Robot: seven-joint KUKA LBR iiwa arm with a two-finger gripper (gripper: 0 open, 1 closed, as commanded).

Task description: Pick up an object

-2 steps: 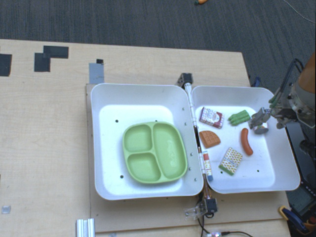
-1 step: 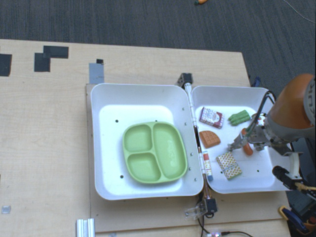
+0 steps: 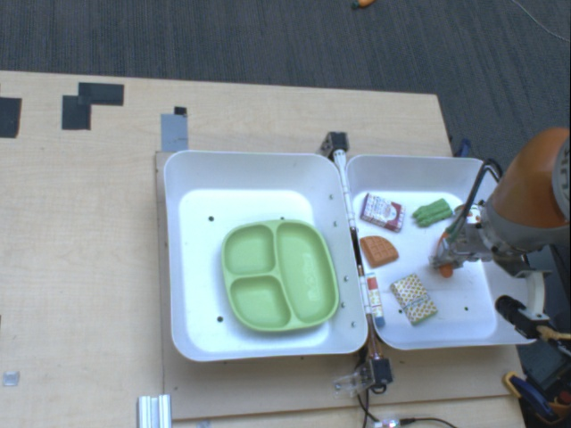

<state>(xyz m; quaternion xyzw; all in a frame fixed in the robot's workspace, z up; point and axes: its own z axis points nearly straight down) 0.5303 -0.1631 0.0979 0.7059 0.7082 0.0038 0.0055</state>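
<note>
Nearest to us, at the front edge of the right bin (image 3: 473, 172), we see a patterned packet (image 3: 415, 298) lying on the floor of the bin. Going from the left: the left bin (image 3: 192, 239) carries a green divided plate (image 3: 280, 275) at its middle. Along the right bin's left wall lies a marker pen (image 3: 374, 300). Just beside it, an orange-brown wedge (image 3: 379, 251) sits left of centre, and a red-and-white packet (image 3: 382, 211) lies toward the back-left corner. A green toy (image 3: 433, 212) lies near the back edge. At the right side the gripper (image 3: 446, 261) points down over a small orange object (image 3: 446, 271), touching or just above it; we cannot tell how its fingers stand.
</note>
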